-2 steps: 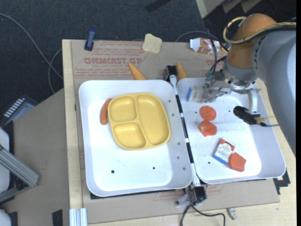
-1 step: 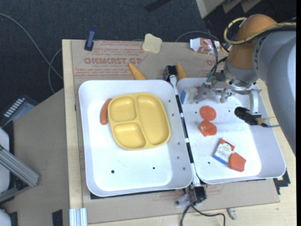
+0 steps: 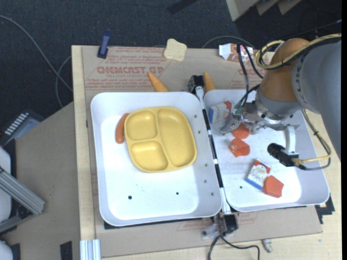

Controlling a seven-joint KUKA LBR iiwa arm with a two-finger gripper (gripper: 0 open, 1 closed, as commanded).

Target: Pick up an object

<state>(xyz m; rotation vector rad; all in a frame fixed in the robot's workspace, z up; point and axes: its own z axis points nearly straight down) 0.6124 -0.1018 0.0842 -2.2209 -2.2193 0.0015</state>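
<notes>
In the right bin, nearest lie an orange-red block touching a small printed box, farther back a red-orange block just below the claw, whose grip I cannot tell, perhaps over another orange piece, while the left bin holds a yellow divided tray.

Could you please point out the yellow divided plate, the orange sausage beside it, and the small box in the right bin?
Yellow divided plastic plate (image 3: 160, 138): camera view, central ridge.
Orange sausage (image 3: 120, 129): camera view, mid-length.
Small red-and-white box (image 3: 257, 174): camera view, top face.
</notes>
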